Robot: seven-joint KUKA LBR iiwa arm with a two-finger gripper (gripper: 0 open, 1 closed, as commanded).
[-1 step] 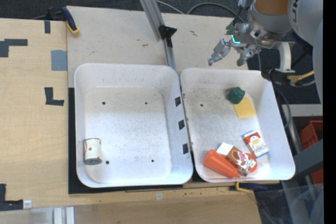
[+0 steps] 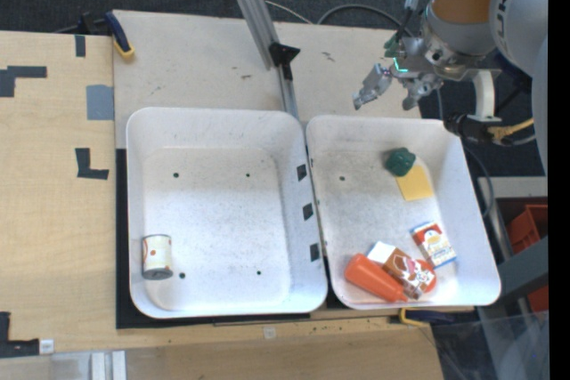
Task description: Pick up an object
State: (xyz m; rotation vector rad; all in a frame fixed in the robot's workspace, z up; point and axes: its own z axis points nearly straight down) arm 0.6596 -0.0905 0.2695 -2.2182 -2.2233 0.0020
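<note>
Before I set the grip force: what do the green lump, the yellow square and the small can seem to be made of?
Green lump: looks soft, matte, perhaps foam or cloth; its outline is irregular.
Yellow square: flat and dull, likely sponge or foam, though I cannot be sure.
Small can: rigid cylinder with a printed label, probably metal.

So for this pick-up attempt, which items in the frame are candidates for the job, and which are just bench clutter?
Part of the job:
gripper, above the right bin's far edge
green object
yellow block
small carton
orange bottle
brown packet
small can, alone in the left bin

Just lying about:
metal rail
blue-and-yellow clamp
tape marks
</note>
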